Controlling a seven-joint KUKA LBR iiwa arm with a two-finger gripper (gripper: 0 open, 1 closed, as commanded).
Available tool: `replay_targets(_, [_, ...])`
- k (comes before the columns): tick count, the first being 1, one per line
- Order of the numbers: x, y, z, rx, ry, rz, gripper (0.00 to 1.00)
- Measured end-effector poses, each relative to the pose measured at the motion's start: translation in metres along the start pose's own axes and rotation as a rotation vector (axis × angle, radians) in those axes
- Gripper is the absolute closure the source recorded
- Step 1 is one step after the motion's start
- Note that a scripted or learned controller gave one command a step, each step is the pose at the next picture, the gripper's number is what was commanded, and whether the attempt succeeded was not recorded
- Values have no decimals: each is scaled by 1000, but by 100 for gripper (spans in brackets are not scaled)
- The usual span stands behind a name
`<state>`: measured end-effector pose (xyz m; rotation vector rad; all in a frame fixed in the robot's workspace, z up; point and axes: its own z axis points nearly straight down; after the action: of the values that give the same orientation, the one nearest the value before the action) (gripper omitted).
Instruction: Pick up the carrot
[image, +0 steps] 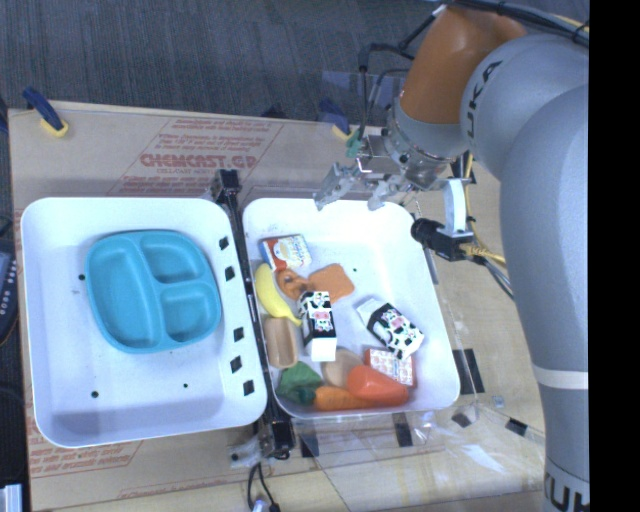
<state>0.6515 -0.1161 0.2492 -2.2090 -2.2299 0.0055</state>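
The carrot (338, 399) is orange with a green leafy top (298, 383); it lies along the near edge of the right bin (420, 285), next to a red-orange pepper-like piece (377, 384). My gripper (355, 190) hangs over the far rim of the right bin, well away from the carrot. Its two grey fingers (332, 187) are spread apart with nothing between them.
The right bin also holds a banana (269, 291), a hot dog bun (280, 342), two cow-print cartons (318, 322), an orange wedge (331, 283) and small packets. The left bin (60, 260) holds a blue divided plate (153, 289). Black clips join the bins.
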Motion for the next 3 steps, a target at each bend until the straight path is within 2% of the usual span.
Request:
replay_targets(1, [77,-55,60,4,1,-114,0])
replay_targets(2, [23,-83,125,5,0,103,0])
replay_targets(3, [-8,-15,152,-8,1,-33,0])
